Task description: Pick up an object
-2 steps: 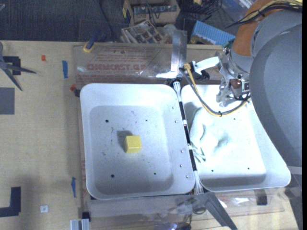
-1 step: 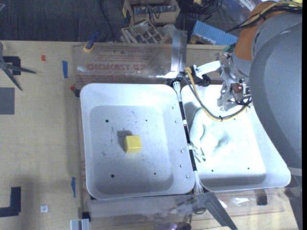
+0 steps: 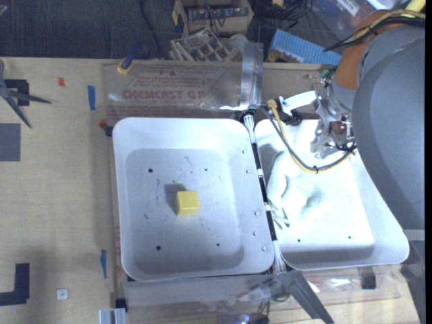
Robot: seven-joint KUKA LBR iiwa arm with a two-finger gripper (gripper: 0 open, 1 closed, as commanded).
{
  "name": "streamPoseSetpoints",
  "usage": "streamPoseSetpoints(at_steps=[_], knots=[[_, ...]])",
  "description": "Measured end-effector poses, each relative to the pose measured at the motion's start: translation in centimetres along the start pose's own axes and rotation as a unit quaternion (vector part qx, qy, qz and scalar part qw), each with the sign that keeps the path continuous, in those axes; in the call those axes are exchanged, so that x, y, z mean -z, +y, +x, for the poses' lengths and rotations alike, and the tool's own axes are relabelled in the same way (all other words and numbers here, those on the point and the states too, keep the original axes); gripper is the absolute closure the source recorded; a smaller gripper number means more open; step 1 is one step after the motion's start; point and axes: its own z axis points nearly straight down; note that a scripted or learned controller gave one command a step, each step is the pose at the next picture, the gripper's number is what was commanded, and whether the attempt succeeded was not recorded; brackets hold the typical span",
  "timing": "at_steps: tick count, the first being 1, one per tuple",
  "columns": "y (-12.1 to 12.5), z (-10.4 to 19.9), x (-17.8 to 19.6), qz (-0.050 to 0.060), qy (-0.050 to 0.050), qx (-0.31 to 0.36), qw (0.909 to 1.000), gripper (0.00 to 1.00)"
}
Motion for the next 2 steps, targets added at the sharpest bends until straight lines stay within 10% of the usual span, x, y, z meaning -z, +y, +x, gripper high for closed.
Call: streamPoseSetpoints(at_steps=[2], knots=[[-2.1,1.4,2.7,-0.001,0.001,0.056,0.9984,1.00]])
